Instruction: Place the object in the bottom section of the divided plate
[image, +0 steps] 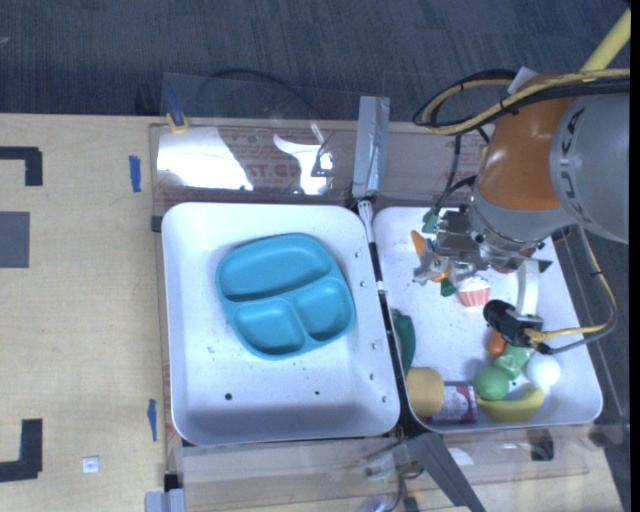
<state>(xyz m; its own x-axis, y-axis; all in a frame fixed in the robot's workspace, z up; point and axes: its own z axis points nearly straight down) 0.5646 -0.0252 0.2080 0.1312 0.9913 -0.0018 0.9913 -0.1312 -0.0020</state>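
The gripper (447, 262) is seen low over the upper part of the right bin (572, 400), hung from the grey arm (600, 170) with its orange band. Whether it is wide, narrow, or closed on anything cannot be told, since the mechanism is viewed from above and partly masked by the wrist. A small cupcake-like toy (473, 293) lies just beside it, and a small orange piece (417, 241) lies close on its other side; which of the two is aimed at cannot be judged.

In the same camera view the blue divided plate (287, 293) rests in the left bin (190, 400), well apart from the gripper, with nothing seen in any of its sections. The remaining toys are crowded at the near edge of the right bin: a green piece (493, 381), a yellow banana (515, 405), a white ball (544, 371) and a tan round object (424, 390).

Several failures are judged possible. A grasp could be closed on air or on the wrong item, because two small things sit so near the gripper. A light toy could be nudged aside rather than caught. During the carry, the ridge between the bins (378, 300) could be clipped if the lift is too shallow. At release, the object could be dropped into a neighbouring section, since the plate sits at a slant and its dividers are low.
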